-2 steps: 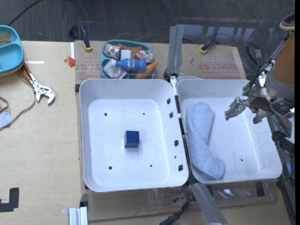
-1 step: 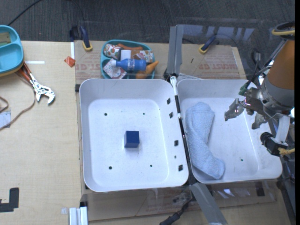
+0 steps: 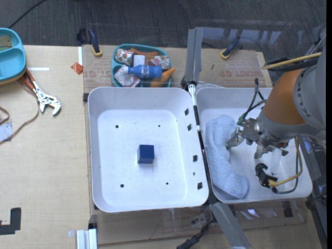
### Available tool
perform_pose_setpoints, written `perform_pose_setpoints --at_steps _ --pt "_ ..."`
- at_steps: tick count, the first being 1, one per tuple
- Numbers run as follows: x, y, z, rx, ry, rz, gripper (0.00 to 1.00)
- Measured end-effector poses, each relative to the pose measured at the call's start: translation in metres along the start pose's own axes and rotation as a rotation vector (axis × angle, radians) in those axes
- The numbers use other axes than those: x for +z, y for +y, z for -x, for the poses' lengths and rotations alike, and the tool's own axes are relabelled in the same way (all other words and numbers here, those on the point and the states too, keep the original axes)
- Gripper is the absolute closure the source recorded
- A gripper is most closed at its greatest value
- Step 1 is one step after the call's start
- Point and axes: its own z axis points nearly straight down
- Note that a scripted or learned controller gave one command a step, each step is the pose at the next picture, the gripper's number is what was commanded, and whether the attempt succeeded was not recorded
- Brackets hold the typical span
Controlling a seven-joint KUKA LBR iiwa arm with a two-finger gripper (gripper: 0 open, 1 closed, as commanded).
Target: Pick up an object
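Two white bins, gripper (image 3: 244, 139) low in the right bin (image 3: 290, 193), jaw state impossible to tell, one pale blue cloth (image 3: 222, 157) touching its left, one blue cube (image 3: 146, 154) far left in the left bin (image 3: 104, 139).

The grey arm (image 3: 311, 95) is reached in from the right, its orange band (image 3: 282, 100) seen just above the wrist; below it the end effector (image 3: 244, 139) is pointed down and leftward.

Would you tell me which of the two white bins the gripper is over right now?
The right bin, holding the pale blue cloth; the gripper is over it. The left bin holds a blue cube.
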Motion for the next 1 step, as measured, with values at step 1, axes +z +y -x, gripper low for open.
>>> perform_pose_setpoints --at_steps 1 --pt "-0.0683 0.042 0.076 -0.015 -0.001 0.002 0.0"
